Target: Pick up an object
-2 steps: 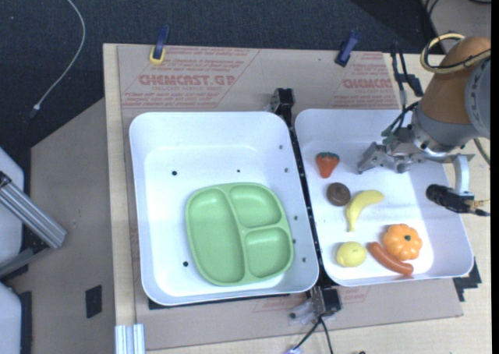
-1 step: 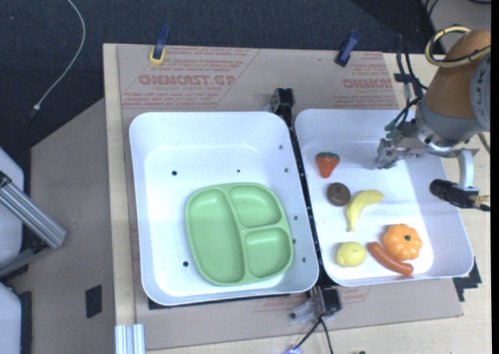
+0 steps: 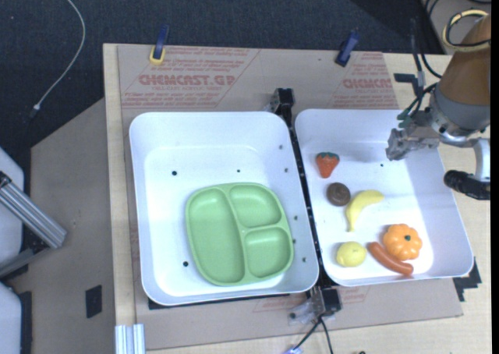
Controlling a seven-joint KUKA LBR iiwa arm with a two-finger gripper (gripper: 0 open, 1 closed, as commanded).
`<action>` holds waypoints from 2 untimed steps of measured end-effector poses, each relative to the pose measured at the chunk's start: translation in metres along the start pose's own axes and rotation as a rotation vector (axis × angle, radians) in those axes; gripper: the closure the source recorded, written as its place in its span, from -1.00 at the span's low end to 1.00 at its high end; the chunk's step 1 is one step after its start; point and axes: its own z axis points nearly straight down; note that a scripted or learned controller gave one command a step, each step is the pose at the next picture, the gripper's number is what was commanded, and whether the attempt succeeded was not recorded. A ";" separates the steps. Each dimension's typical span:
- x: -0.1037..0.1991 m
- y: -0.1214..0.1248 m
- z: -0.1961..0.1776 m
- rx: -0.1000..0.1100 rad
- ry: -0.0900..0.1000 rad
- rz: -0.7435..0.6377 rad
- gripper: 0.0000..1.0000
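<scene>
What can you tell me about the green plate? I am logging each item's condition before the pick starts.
The green plate is a pale green, rounded-square dish that looks like smooth plastic, divided by raised ridges into three compartments: one long one on the left and two smaller ones on the right. It lies flat, right side up, slightly rotated, on the floor of the left bin, towards its near side. Nothing rests in it, and nothing else touches it.
</scene>
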 end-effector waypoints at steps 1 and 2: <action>-0.003 0.010 -0.060 -0.003 -0.001 -0.002 1.00; -0.008 0.020 -0.110 -0.002 -0.001 -0.001 1.00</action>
